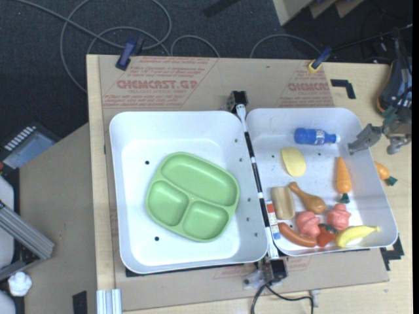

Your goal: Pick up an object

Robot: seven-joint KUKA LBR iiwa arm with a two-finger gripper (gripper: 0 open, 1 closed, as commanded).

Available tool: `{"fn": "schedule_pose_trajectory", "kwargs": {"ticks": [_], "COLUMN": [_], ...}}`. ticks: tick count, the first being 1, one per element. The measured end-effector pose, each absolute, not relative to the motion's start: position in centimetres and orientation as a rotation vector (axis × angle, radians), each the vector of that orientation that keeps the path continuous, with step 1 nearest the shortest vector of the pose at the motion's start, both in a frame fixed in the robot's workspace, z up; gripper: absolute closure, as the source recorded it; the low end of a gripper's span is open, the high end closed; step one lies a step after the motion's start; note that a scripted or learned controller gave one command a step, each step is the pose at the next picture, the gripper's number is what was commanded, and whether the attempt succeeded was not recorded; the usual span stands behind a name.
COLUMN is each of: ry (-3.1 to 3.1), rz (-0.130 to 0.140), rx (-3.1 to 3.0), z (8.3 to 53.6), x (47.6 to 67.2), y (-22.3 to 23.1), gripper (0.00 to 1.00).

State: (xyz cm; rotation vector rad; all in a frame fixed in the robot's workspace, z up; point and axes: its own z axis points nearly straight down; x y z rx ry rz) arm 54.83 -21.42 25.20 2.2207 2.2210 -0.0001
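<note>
Currently my pincer (pixel 374 136) hovers at the right bin (pixel 262 126) edge, seemingly empty; spread unclear. Carrot (pixel 342 175) lies just beside, isolated: descend straight, align across its narrow width.

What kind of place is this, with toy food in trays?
Probably a robot test lab: two white bins clamped to a workbench, plastic toy food like a banana, loose cables on the floor, and a pincer reaching in.

Glossy plastic tray (pixel 191 197) (bins (pixel 131 136) matt).
</note>
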Motion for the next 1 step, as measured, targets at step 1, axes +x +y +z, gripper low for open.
{"fn": "schedule_pose_trajectory", "kwargs": {"ticks": [1], "ry": [2.223], "rz": [-0.002], "rx": [2.223], "z": [11.86], "x": [55.67], "y": [-20.89], "gripper": [0.0]}}
